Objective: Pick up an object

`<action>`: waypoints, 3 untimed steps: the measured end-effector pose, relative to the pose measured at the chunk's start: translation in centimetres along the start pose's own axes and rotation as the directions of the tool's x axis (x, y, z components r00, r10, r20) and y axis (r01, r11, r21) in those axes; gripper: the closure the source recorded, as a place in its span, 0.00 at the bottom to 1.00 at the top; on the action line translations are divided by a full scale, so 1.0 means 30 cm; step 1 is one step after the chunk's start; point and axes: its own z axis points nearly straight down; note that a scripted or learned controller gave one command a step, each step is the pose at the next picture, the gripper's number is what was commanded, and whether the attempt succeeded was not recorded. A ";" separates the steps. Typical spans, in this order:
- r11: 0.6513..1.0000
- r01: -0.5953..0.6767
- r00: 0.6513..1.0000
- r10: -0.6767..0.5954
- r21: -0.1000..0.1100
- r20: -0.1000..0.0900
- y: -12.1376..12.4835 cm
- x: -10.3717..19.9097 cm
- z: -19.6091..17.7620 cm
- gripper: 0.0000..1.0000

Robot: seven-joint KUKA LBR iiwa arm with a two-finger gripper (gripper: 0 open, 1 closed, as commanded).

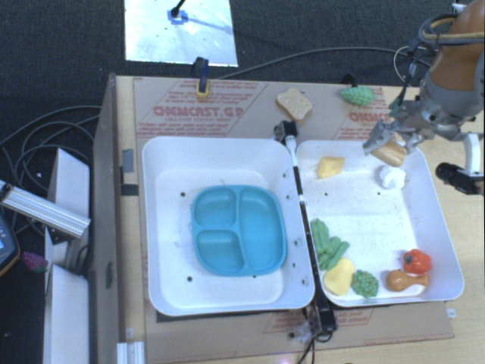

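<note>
— Two bins in front of me; I'm watching the end effector hanging over the far edge of the right one.

— Is it carrying anything?

— I'm seeing a tan bread-like piece pinched between its fingers, long axis running left-right. A white lump is lying just near of it, in the bin.

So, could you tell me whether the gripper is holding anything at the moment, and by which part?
It cannot be told for sure. The gripper sits right against a tan, bread-like item at the right bin's far edge, but a grasp is not visible.
</note>
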 end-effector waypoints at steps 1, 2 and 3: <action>1.000 0.000 1.000 0.000 0.004 -0.001 -0.070 0.147 0.017 1.00; 1.000 -0.001 1.000 0.001 0.005 -0.002 -0.127 0.330 0.068 1.00; 1.000 0.000 1.000 0.000 0.005 -0.002 -0.200 0.440 0.009 1.00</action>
